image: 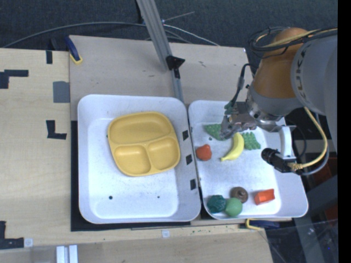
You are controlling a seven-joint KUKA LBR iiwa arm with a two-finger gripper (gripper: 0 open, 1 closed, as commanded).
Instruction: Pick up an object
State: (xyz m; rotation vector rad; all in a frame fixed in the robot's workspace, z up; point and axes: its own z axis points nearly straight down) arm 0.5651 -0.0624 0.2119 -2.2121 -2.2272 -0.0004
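Note:
My gripper (230, 129) hangs low over the back of the right bin (285, 204), directly above a green leafy piece (215, 131) and just left of the top of a yellow banana (235, 147). A second green bumpy piece (252, 142) lies to the banana's right. A red-orange tomato-like ball (203, 152) sits near the bin's left wall. At the bin's front lie a dark green object (216, 203), a light green ball (233, 207), a brown ring (239, 193) and an orange-red block (264, 196).
The left bin (93, 201) holds a yellow divided plate (143, 143). A grey pole (156, 29) slants down to the rim between the bins. The arm's orange wrist (277, 64) and cables loom over the right bin's back right corner.

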